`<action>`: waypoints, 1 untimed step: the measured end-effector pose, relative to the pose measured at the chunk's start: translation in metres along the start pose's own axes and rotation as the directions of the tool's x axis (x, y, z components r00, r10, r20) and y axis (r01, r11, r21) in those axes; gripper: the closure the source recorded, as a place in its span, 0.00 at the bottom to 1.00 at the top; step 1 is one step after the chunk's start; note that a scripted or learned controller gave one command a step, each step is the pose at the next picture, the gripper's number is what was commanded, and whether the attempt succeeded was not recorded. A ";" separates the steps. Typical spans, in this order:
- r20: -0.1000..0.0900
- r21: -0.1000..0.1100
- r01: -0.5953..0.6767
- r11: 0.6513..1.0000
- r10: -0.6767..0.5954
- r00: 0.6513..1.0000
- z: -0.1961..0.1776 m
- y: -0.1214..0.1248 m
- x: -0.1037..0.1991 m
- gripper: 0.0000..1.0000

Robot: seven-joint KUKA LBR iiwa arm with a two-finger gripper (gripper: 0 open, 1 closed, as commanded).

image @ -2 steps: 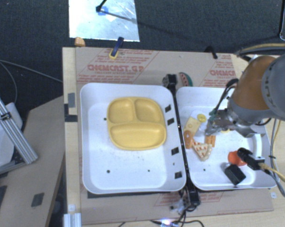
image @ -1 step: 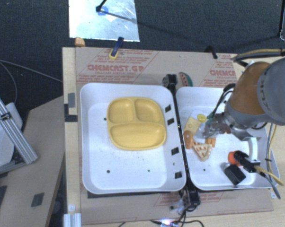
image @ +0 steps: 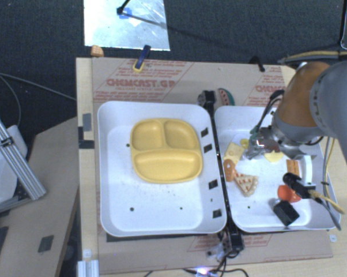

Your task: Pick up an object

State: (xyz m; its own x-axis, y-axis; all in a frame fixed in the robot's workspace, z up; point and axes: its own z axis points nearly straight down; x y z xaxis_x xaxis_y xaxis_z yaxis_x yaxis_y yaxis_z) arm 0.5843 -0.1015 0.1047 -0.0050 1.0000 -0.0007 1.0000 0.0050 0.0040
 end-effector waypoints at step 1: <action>-0.001 0.004 -0.004 1.000 0.004 1.000 0.021 -0.020 0.000 1.00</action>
State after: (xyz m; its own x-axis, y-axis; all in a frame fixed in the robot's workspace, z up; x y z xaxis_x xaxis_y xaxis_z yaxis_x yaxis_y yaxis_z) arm 0.5640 -0.1017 0.0837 -0.0010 1.0000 0.0003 1.0000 0.0010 -0.0003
